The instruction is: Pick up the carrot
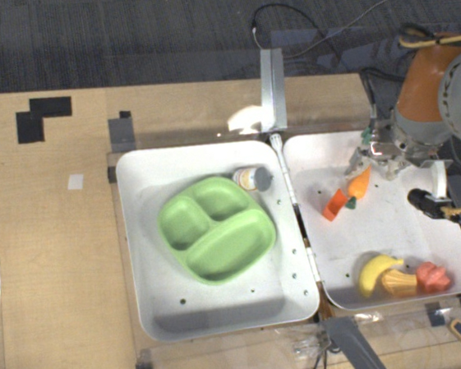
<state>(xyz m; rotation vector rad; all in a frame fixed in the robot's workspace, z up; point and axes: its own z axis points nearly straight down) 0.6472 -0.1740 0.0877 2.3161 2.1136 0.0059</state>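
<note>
The carrot [359, 184] is orange with a small green stub at its lower left end. It lies slanted on the floor of the right bin [433, 222], near the bin's back. My gripper [374, 162] hangs just above the carrot's upper right end, with the orange-banded wrist behind it at the right. Its fingers [359, 157] look spread apart, and nothing is held between them.
An orange-red block [333, 207] lies touching the carrot's lower left. A banana [376, 271], a tan toy [399, 283] and a pink-red toy [433, 277] crowd the right bin's front. The left bin [149, 230] holds a green divided plate [216, 228] and a small jar [251, 178].
</note>
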